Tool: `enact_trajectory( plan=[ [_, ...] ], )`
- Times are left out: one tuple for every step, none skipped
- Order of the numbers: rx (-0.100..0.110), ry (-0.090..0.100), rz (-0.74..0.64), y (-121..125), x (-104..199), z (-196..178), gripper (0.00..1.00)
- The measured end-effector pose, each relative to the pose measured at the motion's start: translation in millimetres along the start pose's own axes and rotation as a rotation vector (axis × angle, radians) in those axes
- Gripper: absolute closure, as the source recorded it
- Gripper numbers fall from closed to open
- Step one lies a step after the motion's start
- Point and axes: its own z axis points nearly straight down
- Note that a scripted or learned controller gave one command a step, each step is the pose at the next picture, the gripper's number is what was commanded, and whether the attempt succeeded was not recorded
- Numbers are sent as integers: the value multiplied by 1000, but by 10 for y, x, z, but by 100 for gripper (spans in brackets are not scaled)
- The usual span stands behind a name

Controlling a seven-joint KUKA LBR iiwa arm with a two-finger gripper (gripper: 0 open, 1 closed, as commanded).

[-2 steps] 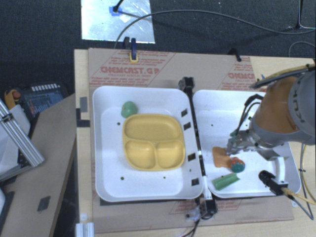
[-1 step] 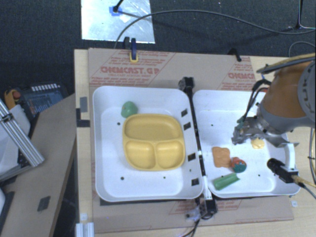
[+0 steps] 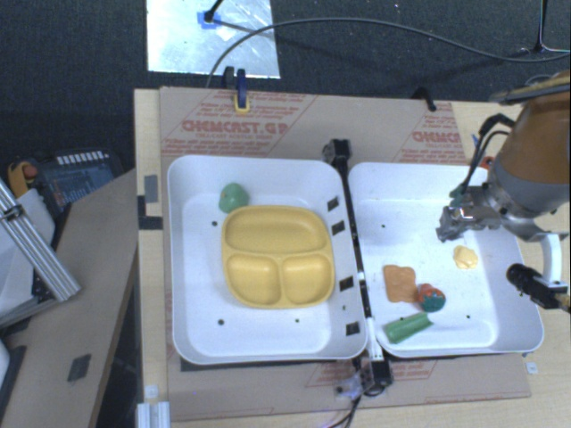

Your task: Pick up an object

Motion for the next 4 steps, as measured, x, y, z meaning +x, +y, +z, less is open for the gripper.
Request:
enact_trajectory(
  plan=[
    [2,1,0,29,-35,-426,100],
    [4,2,-3,-44,500,-285,100],
    [4,3,-5,-120,996,-161,100],
    [5,4,-6,-230,1540,-64,100]
  ],
)
